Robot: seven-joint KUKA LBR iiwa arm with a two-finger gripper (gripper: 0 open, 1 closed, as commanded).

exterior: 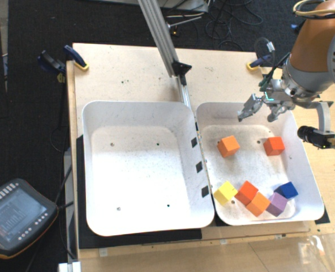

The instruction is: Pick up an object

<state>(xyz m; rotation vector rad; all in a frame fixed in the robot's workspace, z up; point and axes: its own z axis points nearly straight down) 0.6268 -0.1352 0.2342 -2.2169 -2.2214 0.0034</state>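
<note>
at the near edge of the right bin [309, 177] a cluster lies together: a yellow cube [225, 192], a red-orange cube [247, 192], an orange cube [258, 203], a purple cube [277, 203] and a blue cube [286, 190]. farther in sit another orange cube [228, 146] and a red cube [274, 145], well apart. above the bin's far end hangs the pincer [262, 111], fingers spread, grasping nothing. the left bin [94, 152] lies beside it on the surface [128, 72].

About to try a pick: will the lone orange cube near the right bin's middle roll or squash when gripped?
The orange cube looks rigid and flat-faced, so it should probably sit still, not roll. It stands apart from other blocks, so the end effector likely has room. It seems light and may slide if nudged.
</note>
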